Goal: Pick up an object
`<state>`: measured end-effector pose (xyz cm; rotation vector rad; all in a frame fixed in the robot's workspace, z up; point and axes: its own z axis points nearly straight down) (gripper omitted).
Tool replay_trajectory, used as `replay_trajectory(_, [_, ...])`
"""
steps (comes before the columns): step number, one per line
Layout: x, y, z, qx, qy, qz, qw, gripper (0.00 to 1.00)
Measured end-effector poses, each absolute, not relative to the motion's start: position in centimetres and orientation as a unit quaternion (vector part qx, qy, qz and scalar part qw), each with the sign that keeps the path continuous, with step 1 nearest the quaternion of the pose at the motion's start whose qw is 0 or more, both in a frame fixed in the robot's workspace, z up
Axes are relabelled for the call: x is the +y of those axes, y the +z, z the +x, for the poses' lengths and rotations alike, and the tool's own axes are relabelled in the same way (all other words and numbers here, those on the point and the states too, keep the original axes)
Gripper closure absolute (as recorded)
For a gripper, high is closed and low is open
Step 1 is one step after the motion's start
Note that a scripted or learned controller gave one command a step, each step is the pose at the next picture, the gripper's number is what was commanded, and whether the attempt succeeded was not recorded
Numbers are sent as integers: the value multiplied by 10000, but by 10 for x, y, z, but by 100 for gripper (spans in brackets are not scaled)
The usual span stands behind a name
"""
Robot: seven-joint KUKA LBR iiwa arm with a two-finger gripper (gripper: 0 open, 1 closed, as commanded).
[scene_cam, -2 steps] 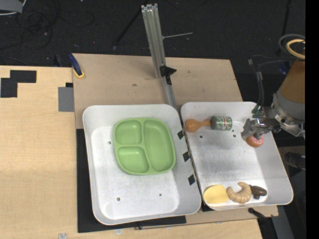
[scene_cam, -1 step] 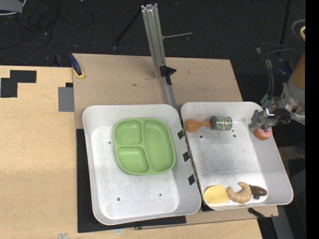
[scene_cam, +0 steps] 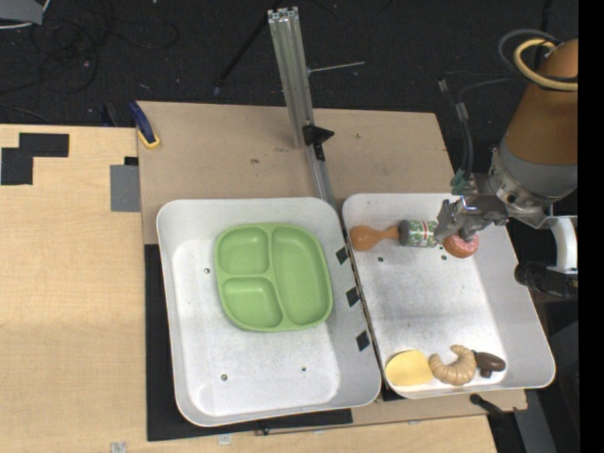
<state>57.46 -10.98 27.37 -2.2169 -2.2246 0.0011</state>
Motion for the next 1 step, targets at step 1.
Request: replay_trajectory(1, [-52,263,574,-7088,7,-7054,20,100])
